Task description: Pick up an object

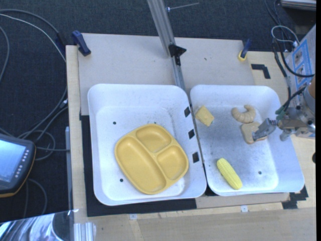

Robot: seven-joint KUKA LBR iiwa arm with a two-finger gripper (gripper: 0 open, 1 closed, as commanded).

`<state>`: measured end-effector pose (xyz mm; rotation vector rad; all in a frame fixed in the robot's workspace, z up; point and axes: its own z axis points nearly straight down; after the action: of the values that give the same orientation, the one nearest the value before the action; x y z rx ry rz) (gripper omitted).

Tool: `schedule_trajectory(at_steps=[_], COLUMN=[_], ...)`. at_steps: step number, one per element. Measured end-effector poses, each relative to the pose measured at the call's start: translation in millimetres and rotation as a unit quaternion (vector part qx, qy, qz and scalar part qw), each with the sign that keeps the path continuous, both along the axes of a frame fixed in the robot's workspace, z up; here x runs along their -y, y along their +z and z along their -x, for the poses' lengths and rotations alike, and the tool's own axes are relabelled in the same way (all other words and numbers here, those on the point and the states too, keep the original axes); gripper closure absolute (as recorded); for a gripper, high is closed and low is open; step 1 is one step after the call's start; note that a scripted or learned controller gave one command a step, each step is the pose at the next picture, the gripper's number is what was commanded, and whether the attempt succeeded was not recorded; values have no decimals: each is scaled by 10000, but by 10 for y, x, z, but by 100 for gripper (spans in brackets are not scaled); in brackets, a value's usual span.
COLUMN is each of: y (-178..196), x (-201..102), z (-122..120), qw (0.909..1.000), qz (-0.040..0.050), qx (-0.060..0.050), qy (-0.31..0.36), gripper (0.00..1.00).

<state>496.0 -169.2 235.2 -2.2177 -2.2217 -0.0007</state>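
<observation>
Yellow divided plate (pixel 151 157) sits in left bin (pixel 100 114). Right bin (pixel 286 169) holds yellow cheese wedge (pixel 204 116) near its left wall, corn cob (pixel 229 173) toward front, croissant (pixel 244 114) toward back, tan block (pixel 248 132) just in front of croissant. Gripper (pixel 263 130) reaches in from right, tip touching tan block; finger state cannot be told. Nothing visibly lifted.

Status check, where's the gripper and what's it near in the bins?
Gripper low over right bin, at the tan piece. Croissant just beyond it. Corn cob and yellow cube apart. Yellow divided plate in left bin.
</observation>
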Motion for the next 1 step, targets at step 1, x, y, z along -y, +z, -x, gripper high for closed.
schedule_trajectory(at_steps=[1], y=[0], x=[1], z=[-1], qw=[10000], qz=[2], qx=[5], qy=[-3], gripper=[0])
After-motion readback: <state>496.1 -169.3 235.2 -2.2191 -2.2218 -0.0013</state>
